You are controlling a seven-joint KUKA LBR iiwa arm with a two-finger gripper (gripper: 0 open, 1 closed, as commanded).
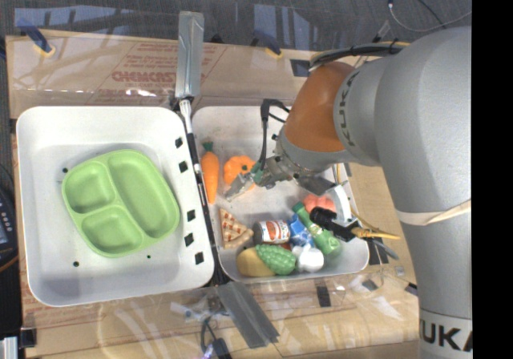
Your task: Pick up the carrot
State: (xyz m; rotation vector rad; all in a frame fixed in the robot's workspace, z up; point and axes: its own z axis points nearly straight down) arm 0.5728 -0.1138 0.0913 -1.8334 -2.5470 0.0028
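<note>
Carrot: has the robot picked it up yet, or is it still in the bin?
Not yet. The carrot lies in the right bin, against the left wall, beside a small orange pumpkin. In hand: the end effector is down in that bin, just right of the carrot near the pumpkin, with nothing seen between its fingers. Left to do: get over the carrot, grip it and lift it.

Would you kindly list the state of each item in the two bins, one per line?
carrot: lying lengthwise by the right bin's left wall, not gripped.
pincer: low in the right bin beside the carrot, holding nothing visible.
green plate: flat in the left bin, compartments bare.
pizza slice: lying flat.
can: on its side.
orange pumpkin: resting by the pincer.
</note>
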